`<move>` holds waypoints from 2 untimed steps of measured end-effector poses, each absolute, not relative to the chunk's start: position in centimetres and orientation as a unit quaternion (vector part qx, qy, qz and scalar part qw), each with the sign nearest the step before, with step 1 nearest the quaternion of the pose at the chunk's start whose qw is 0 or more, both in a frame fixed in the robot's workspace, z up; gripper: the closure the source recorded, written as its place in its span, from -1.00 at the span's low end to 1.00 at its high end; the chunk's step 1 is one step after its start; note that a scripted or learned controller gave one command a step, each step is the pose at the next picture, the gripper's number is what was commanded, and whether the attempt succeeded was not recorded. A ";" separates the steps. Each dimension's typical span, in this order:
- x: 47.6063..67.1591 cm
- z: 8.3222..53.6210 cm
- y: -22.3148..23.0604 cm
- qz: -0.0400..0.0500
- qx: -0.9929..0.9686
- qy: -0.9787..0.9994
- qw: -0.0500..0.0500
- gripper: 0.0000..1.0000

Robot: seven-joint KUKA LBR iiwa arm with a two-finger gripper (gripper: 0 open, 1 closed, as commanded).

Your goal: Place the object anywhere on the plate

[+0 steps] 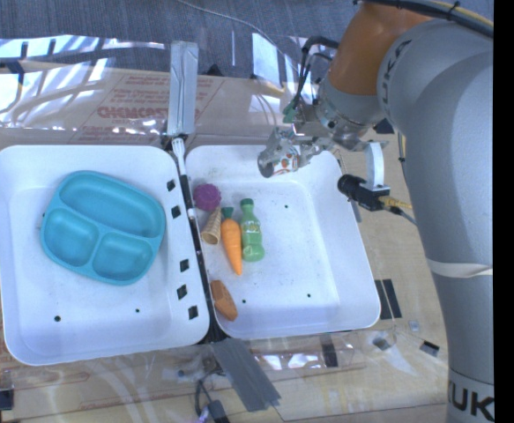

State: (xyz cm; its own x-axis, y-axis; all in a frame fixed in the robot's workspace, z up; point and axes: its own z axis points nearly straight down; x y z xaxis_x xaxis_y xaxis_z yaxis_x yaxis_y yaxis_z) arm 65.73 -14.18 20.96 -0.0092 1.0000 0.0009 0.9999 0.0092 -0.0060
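Cardboard-lined table, 2 white bins: blue 3-compartment plastic plate left, bare. My jaws hover far over right bin's toys; grip unclear. Nothing placed yet.

Blue plate, white bins, orange carrot, green bottle, purple ice-cream scoop, grey arm with an orange band.

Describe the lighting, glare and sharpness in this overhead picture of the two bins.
Camera view: bright, even light overexposes the white bins, the left bin washing out near its rim; striped glare falls on the clear sheet behind it; the toys, such as the carrot, cast only faint shadows; the gripper looks soft and slightly blurred, while the blue plate stays reasonably crisp.
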 end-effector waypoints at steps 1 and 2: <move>61.9 11.2 -10.2 0.001 -0.705 -0.709 0.001 1.00; 56.0 19.2 -0.3 0.000 -0.701 -0.713 0.002 1.00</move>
